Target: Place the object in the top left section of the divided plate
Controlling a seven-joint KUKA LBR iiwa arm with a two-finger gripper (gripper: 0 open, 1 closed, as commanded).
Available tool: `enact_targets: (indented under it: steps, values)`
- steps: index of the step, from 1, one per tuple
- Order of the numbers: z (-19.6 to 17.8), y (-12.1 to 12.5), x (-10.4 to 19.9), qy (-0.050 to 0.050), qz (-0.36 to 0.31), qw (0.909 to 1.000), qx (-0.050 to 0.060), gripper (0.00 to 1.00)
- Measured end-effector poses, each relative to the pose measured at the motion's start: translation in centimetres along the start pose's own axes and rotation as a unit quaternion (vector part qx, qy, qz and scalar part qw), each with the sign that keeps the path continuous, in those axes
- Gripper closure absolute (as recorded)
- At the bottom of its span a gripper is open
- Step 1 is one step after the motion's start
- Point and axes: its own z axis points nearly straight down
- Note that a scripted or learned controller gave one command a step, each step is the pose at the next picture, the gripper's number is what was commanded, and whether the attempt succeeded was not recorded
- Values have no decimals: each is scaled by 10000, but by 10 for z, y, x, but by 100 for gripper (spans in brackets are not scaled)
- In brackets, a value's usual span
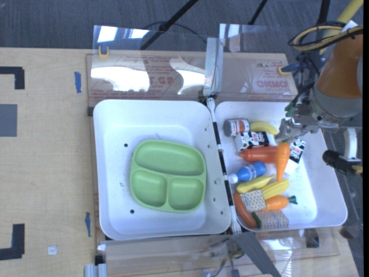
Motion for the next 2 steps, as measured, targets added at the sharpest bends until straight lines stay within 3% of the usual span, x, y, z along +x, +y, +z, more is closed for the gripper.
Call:
enact_targets:
  steps: [1,2]
  values:
    - [50,49,31,-2,-372,9993,-18,100]
    - [71,67,32,-14,462,9989,-125,100]
